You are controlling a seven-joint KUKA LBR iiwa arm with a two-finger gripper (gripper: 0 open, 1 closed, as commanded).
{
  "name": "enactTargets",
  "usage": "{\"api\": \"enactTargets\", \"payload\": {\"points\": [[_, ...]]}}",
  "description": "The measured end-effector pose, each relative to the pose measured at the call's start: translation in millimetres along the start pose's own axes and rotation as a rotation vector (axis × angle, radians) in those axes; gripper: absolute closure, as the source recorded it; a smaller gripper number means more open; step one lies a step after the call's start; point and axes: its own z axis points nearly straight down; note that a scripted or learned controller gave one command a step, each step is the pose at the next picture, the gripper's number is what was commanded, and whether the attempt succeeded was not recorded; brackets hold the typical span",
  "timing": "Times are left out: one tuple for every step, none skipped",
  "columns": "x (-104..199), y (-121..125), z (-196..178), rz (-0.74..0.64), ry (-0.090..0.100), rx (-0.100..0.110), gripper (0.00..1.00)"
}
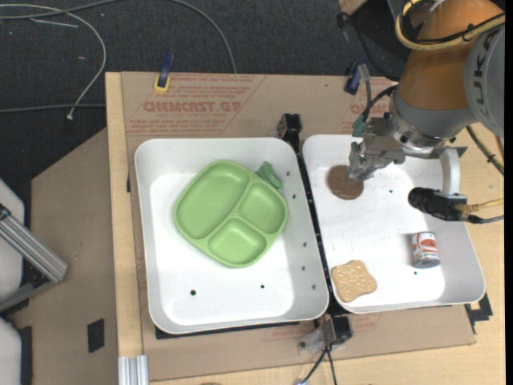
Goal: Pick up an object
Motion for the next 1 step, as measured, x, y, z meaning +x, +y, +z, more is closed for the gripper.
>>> {"api": "enactTargets", "payload": {"points": [[55.5,2.6,15.8,0.001,0.000,0.001,1.00]]}}
